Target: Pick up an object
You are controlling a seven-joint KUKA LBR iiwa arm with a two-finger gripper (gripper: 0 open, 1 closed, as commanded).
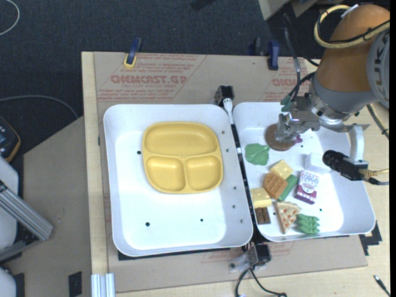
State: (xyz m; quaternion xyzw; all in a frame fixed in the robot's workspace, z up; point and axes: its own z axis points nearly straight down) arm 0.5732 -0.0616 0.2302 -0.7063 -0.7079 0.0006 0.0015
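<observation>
Now poised low in the right bin (346, 224), hand (284, 130) over a brown disc (277, 138), likely lining up a pick; grip state impossible to tell.

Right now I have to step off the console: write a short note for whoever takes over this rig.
Pincer: low in the right bin, at the brown disc; finger state unclear, no grasp confirmed.
Right bin: green leaf piece, yellow block, purple-and-white packet, pizza slice, green toy.
Left bin: yellow divided tray.
Done: arm brought to the disc.
Left: grip an object and lift it.
</observation>
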